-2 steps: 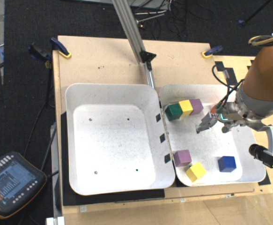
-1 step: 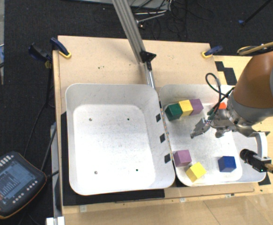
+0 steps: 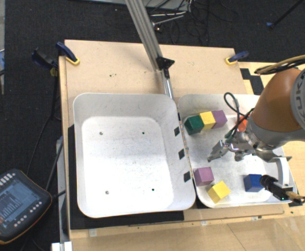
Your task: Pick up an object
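Start with the worktop [image 3: 121, 67], which carries two shallow white bins side by side. The left bin [image 3: 89, 109] lies to your left in the camera view; the right bin [image 3: 194, 102] holds every candidate object. The arm [image 3: 280, 106], grey with an orange band, reaches in from the right and hangs over the middle of the right bin. Its end effector [image 3: 218, 151] points left and downward over bare bin floor, with its fingers spread apart and nothing between them. Three blocks sit in a row touching each other near the far wall: a green block [image 3: 194, 124], a yellow block [image 3: 208, 120] and a purple block [image 3: 219, 117]. Near the front wall lie a second purple block [image 3: 203, 175] and a second yellow block [image 3: 218, 191], just beside each other. A blue block [image 3: 252, 182] sits apart toward the right, partly under the wrist. Judge the step in hand as the approach: no object is grasped yet. The second purple block appears the closest reachable target. The next move calls for you to centre the fingers over one block, lower until they straddle it, then close. Expect crowding trouble with the touching row.
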Robot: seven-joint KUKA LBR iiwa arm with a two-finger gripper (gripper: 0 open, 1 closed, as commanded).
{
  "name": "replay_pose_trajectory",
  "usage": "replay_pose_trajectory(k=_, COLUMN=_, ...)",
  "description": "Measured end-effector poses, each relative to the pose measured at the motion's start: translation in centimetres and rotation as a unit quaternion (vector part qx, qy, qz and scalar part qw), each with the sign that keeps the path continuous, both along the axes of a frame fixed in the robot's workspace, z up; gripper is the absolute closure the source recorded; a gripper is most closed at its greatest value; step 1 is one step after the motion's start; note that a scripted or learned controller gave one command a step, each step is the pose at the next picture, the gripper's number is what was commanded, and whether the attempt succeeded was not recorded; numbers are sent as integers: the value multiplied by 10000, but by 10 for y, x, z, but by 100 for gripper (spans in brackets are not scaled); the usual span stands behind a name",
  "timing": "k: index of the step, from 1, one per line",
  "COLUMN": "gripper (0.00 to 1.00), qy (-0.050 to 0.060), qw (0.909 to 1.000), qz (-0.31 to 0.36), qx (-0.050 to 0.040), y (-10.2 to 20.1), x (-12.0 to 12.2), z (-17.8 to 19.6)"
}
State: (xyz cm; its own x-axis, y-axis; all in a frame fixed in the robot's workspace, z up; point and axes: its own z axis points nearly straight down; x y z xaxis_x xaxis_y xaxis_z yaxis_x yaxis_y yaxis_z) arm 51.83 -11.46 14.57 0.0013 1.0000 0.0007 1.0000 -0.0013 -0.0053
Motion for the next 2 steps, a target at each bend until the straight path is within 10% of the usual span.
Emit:
replay_pose_trajectory(k=1, gripper=0, qy=-19, qw=10000, qz=2, qx=-7, y=0, x=0, z=-53)
replay_pose_trajectory(k=2, gripper=100, qy=-38, qw=10000, qz=3, qx=-3, y=0, x=1, z=-40)
